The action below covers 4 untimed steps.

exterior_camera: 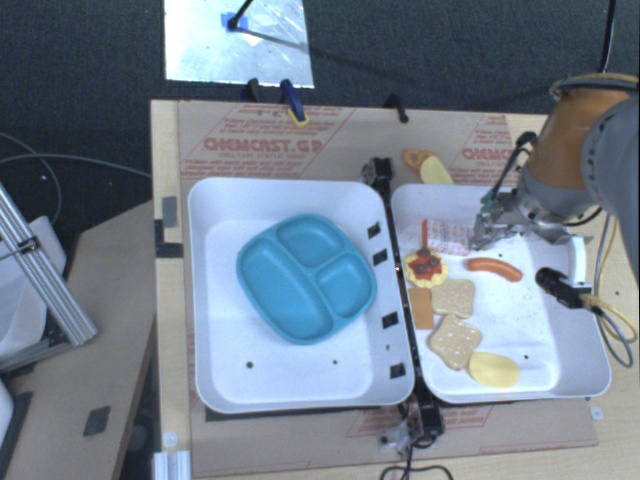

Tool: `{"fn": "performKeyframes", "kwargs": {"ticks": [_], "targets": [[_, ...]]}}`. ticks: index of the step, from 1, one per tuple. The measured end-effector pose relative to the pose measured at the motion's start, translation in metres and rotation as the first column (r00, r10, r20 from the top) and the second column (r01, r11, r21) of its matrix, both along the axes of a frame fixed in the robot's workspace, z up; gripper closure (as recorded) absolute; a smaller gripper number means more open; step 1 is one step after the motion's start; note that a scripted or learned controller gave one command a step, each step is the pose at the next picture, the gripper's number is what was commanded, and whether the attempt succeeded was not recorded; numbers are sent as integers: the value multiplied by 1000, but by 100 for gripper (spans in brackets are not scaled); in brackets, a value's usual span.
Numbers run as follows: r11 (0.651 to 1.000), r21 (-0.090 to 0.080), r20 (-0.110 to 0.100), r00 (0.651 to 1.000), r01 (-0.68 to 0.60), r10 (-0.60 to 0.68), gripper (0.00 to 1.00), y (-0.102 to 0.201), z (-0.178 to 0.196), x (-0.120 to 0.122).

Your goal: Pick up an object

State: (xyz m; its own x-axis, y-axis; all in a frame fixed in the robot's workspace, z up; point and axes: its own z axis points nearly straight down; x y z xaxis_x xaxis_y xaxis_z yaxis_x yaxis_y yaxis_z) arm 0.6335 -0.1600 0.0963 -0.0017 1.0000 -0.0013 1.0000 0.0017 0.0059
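Grey two-finger gripper [487, 230] low in the right white bin [585, 368], tips near a red sausage-shaped toy [494, 266]; finger state looks too blurred, cannot tell. Same bin: tan toast slices [454, 341], yellow oval piece [494, 369], red-topped yellow piece [425, 268]. Left white bin [215, 368] holds a blue sectioned plastic plate [304, 277].

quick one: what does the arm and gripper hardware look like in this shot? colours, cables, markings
The arm is grey and rounded, with a wide orange band above the wrist. The gripper is small, dark metal on a grey mount. Thin black cables run along the wrist to it, and another black cable rises behind the arm. No markings are readable.
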Motion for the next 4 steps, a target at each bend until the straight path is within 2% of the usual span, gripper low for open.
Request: {"fn": "performKeyframes", "kwargs": {"ticks": [1, 2, 3, 4], "targets": [[1000, 0, 3, 1000, 0, 0, 100, 0, 11, 1], [1000, 5, -4, 1000, -9, 9, 100, 78, 29, -19], [1000, 5, 0, 1000, -11, 11, 100, 166, 92, -40], [1000, 6, 1, 1000, -12, 12, 100, 260, 142, -45]]}}
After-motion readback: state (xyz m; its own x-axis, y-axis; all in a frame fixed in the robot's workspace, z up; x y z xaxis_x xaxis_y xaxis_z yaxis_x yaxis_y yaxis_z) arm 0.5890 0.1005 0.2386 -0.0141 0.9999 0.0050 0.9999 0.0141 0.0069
